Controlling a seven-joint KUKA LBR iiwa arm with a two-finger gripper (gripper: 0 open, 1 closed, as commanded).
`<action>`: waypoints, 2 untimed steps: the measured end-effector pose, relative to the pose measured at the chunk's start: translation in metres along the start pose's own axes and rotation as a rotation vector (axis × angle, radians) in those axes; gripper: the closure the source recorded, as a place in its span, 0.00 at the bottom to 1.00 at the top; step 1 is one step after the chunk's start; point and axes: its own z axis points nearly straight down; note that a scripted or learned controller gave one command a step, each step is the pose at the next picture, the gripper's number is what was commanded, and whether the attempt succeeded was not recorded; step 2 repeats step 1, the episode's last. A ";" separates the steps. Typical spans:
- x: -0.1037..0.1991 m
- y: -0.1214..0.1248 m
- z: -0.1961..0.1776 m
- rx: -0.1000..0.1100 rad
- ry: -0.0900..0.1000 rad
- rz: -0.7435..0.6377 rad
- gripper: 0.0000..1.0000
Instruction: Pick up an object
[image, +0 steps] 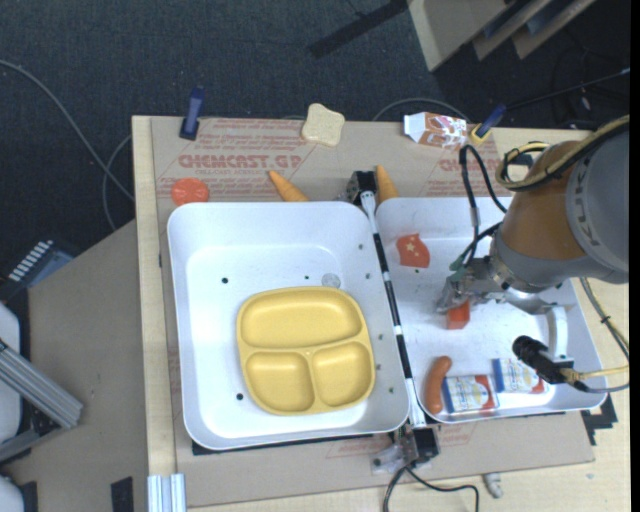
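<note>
Fingers (458, 298) above orange block (458, 317); bench board (240, 160) reads "CHEMCAST"

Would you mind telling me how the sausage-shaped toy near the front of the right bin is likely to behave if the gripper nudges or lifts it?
The sausage looks rounded and smooth, so it may roll or slip from a pinch. It lies beside the small carton near the bin wall, which could cramp the fingers' approach. It is probably light.
</note>
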 end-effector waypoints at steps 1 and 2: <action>0.087 0.020 -0.091 0.001 0.003 -0.002 1.00; 0.087 0.020 -0.091 0.001 0.003 -0.002 1.00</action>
